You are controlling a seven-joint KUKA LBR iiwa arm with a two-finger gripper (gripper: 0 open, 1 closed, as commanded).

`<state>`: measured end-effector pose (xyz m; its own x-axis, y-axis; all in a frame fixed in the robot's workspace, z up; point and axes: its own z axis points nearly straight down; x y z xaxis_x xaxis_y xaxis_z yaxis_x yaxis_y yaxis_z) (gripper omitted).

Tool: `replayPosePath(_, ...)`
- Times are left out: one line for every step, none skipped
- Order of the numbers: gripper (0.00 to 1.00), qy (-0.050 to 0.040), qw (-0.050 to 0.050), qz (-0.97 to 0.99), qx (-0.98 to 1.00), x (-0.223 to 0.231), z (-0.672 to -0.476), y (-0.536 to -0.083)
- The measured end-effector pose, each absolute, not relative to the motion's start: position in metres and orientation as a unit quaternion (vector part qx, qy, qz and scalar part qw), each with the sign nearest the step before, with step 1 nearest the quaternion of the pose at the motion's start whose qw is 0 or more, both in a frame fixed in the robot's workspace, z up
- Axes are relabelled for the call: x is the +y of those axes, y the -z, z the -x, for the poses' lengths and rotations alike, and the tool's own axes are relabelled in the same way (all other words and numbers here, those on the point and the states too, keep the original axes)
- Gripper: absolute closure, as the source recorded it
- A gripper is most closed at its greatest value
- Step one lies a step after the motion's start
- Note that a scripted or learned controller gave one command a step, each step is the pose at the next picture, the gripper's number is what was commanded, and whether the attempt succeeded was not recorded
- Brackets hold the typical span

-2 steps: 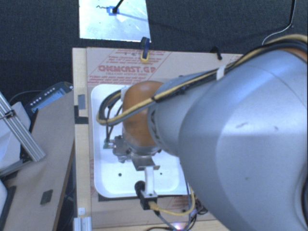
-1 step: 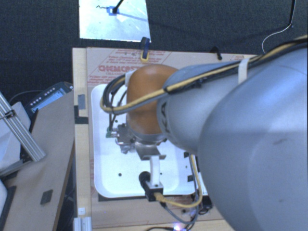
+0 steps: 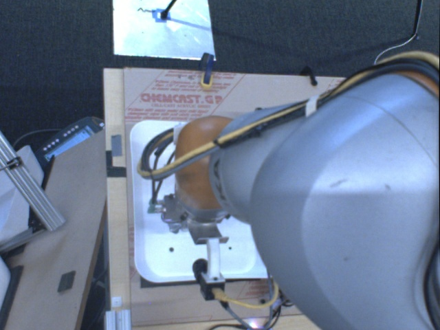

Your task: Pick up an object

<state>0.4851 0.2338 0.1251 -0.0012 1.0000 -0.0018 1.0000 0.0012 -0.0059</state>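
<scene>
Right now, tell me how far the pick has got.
Done: the arm has reached over the left bin, its orange band above the floor. In hand: nothing visible; the wrist hides the gripper, and no object shows on the bare bin floor. Left: the grasp and lift.

Big matte grey metal arm (image 3: pixel 344 184), orange rounded band (image 3: pixel 196 160) above wrist. Yellow + black cables (image 3: pixel 155 158) run along it. Shallow white plastic bin (image 3: pixel 148 253), few small dark dots on its floor. Tan board (image 3: pixel 179 91) under the bin w/ red printed lettering. Dark charcoal textured backdrop (image 3: pixel 55 47). Pale silver-blue reflective square sheet (image 3: pixel 161 19) up top. Small yellow/blue clip (image 3: pixel 206 71) at board's top edge. Light wood bench surface (image 3: pixel 69 205) on the left.
</scene>
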Motion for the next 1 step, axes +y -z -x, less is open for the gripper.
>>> replayPosePath(1.00, 0.0023, -0.001, 0.706, -0.708, 0.2344, -0.4874, -0.1837)
